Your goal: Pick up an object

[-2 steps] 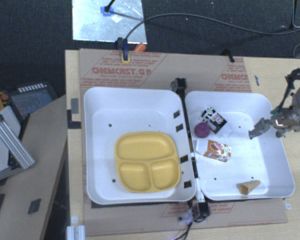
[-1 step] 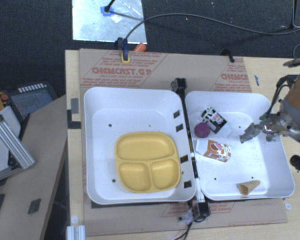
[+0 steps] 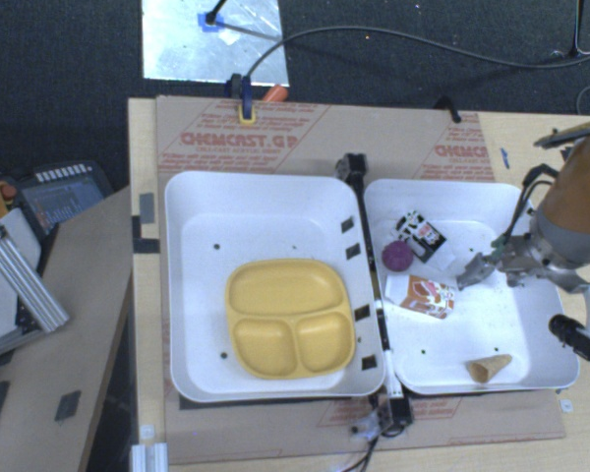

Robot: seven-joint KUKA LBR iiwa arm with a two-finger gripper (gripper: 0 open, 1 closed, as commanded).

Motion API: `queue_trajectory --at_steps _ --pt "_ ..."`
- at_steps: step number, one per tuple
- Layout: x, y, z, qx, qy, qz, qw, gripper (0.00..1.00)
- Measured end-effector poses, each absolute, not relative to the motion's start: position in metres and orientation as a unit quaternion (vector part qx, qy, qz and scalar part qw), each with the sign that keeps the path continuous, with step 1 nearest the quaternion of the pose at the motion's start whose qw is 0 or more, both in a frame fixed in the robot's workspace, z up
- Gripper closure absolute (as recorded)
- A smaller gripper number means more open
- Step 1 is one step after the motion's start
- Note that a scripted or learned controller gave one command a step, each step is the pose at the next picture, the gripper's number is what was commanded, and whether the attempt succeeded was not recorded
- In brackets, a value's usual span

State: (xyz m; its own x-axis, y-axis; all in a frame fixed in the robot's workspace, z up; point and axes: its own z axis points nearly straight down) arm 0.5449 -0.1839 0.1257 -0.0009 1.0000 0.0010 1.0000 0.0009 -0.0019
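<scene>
Four loose objects lie in the right bin (image 3: pixel 531 370).

A black-and-white packet (image 3: pixel 420 234) sits tilted near the bin's back left, with a purple ball (image 3: pixel 397 256) just beside it toward the divider. In front of them an orange-and-white packet (image 3: pixel 430 298) lies flat. A tan cone (image 3: pixel 490 367) rests on its side near the front wall.

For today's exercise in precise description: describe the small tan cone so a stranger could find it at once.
Start at the right-hand white bin, the one the arm reaches over. Look along its near edge, toward the lower right corner: the cone lies there on its side, apart from everything else. Unlike the round purple ball and the flat printed packets farther up, it is plain tan and tapered.
</scene>
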Motion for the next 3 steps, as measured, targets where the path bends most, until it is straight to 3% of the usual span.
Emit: queue_trajectory --at_steps 1,3 --pt "0.546 -0.185 0.139 -0.707 -0.707 -0.0008 -0.002 1.0" --pt "0.548 -0.196 0.232 -0.706 -0.708 -0.0012 -0.003 1.0"
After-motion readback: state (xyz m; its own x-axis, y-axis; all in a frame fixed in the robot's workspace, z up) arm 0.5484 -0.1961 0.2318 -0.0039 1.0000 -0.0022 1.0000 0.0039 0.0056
